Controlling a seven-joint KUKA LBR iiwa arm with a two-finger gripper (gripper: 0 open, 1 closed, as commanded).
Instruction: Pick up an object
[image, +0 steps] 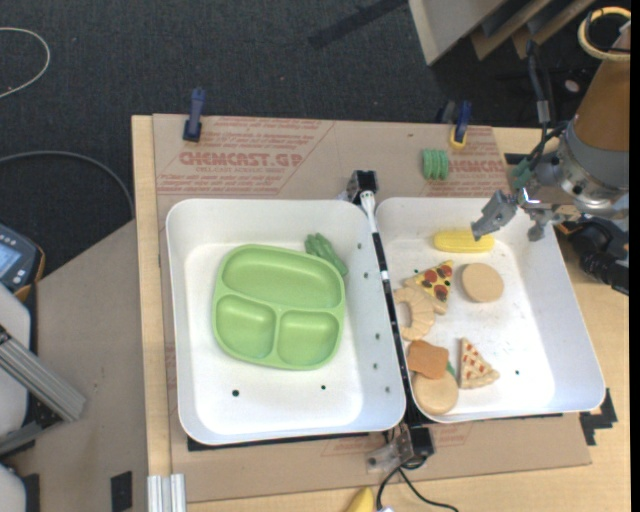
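- Landmark was the black divider (378, 290) where the two bins met; all places given from it.
- Left bin (190, 330) sat left of divider, its right rim touching it.
- Green divided plate (278, 306) lay in left bin, left of divider, roughly centred; bare white floor ran all round it, widest toward the bin's near edge and left wall.
- Small green leafy piece (325, 252) lay at plate's far-right corner, touching plate rim, just left of divider.
- Right bin (555, 330) sat right of divider, left rim touching it.
- Tan cracker-like pieces (416, 308) lay just right of divider, close to left wall, little room on that side.
- Pizza-like slice (436, 278) lay right of divider, touching the tan pieces.
- Brown square piece (428, 358) lay on a round tan cookie (436, 393), near divider's near end, close to bin's front rim.
- Second pizza wedge (476, 366) lay just right of those two.
- Round tan disc (482, 282) lay mid-bin, well right of divider, open floor to its right.
- Yellow corn-like piece (458, 241) lay toward far wall, right of divider.
- Gripper (492, 226) hung at yellow piece's right end; fingers looked parted, nothing between them.
- Right half of right bin floor was bare out to right rim.
- Green block (435, 164) sat outside bins on the cardboard, beyond divider's far end.
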